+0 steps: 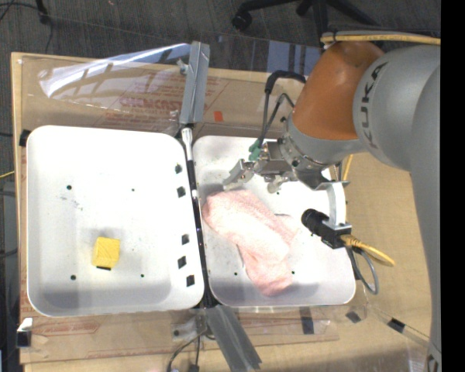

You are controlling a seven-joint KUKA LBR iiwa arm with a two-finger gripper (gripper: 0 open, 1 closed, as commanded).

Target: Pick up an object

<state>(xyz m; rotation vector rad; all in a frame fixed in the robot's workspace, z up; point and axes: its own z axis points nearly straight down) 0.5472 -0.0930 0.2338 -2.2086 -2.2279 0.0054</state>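
A soft pink cloth (252, 239) lies in the right bin (337, 289). It stretches from near the wall between the two bins down toward the front of the bin, and it looks a bit crumpled. A small yellow block (106, 253) sits by itself in the left bin (46, 153), near the front left part, well apart from the cloth.

The gripper (252, 173) hangs over the back part of the right bin, just above the top end of the pink cloth. I cannot tell how it is set, because it is small and hard to see from above. Nothing shows inside it. The cloth lies flat in the bin and the block rests on the bin floor.

The big grey arm (395, 107) with its orange band (337, 91) reaches in from the right. Both white bins sit side by side on the brown tabletop (387, 208). A clear plastic sheet (116, 80) lies behind the left bin.
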